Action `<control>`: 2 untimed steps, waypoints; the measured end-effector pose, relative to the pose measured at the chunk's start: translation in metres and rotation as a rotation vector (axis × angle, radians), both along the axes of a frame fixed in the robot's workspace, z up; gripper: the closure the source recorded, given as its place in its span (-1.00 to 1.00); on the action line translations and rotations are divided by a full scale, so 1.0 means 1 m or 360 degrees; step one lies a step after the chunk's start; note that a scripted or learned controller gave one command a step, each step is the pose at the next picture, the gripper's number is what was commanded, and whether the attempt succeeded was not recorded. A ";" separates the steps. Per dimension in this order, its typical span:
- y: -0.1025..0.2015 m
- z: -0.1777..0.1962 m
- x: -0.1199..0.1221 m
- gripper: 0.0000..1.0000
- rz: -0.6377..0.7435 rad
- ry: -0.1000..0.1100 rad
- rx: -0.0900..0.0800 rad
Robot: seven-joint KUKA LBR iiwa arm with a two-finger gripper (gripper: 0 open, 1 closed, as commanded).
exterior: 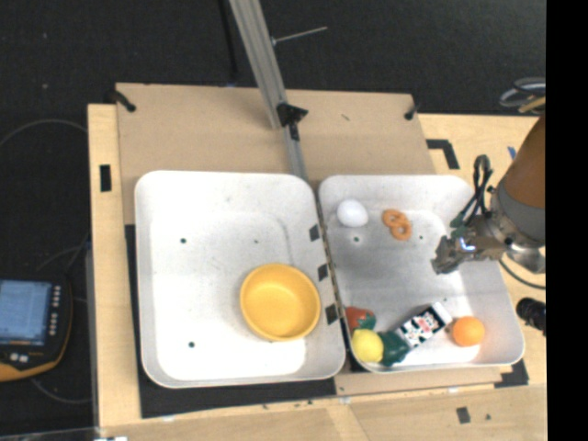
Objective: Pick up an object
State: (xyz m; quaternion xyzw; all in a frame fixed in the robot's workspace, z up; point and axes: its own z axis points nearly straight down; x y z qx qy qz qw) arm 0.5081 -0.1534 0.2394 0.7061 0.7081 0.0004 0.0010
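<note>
Two bins — yellow bowl (280, 301) in left; jaws over right bin (404, 211), grip state unclear.

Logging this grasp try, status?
Gripper over right bin, nothing seen held. Orange ball nearest, at front. Pretzel behind it. Path open.

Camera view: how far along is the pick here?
Nothing looks picked yet. The end effector is over the right bin, with no object visibly in it. The orange ball, white ball and pretzel lie there; approach, grasp and lift remain.
</note>
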 end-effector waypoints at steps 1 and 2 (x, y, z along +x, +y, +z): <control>0.054 0.001 0.013 1.00 0.0000 -0.0002 0.0001; 0.104 0.012 0.017 1.00 0.0001 -0.0003 0.0001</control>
